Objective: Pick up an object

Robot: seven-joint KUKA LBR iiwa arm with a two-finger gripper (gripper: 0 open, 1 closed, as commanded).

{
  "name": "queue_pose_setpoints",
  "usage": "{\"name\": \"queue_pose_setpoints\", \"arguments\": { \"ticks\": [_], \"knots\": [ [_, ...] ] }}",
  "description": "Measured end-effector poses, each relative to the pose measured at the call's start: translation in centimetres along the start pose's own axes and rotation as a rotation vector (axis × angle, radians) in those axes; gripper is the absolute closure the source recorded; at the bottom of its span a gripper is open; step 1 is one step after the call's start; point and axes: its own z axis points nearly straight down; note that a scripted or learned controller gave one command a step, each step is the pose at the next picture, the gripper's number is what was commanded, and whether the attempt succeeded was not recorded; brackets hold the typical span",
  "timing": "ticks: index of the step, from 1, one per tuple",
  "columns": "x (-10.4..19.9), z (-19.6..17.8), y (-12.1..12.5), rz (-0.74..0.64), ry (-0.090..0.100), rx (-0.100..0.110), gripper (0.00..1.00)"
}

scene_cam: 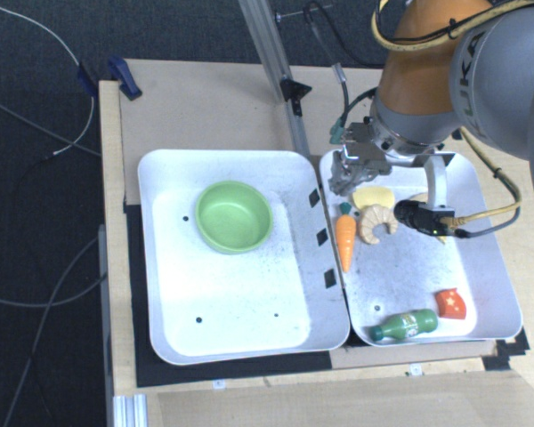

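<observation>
"Jaws open or closed, can the camera view settle it?"

"No. The gripper [345, 178] sits low at the far left corner of the right bin [409, 274], but the wrist hides how the jaws stand, so it cannot be told. Nothing shows between them, so nobody should count anything as held."

"What is there to pick?"

"Closest is the yellow piece [374, 196], just beside the gripper on its right. The pastry-shaped toy [378, 225] touches that piece from the near side. The carrot [345, 241] lies a little nearer than the gripper, lengthwise along the bin's left wall, leaves towards the gripper. The green bottle [405, 325] and the red piece [451, 303] rest at the near edge, well apart from the arm. The green bowl [235, 216] stands alone in the left bin [231, 292]."

"Which suits the arm best?"

"Probably the carrot. It is slim, lies clear of the other toys, and is only a short move away. The jaws should straddle its thick middle, across its length, not along it."

"And the risks?"

"The wall is close, so the jaw on that side may catch the rim or nudge the carrot aside. Centring first and descending straight would help. The yellow piece is riskier, since closing on it could drag the pastry toy along."
</observation>
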Motion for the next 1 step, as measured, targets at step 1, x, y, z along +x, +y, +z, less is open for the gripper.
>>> {"name": "queue_pose_setpoints", "arguments": {
  "ticks": [1],
  "knots": [
    [5.16,1.33,-1.05,0.000,-0.002,0.004,1.00]
  ]
}}
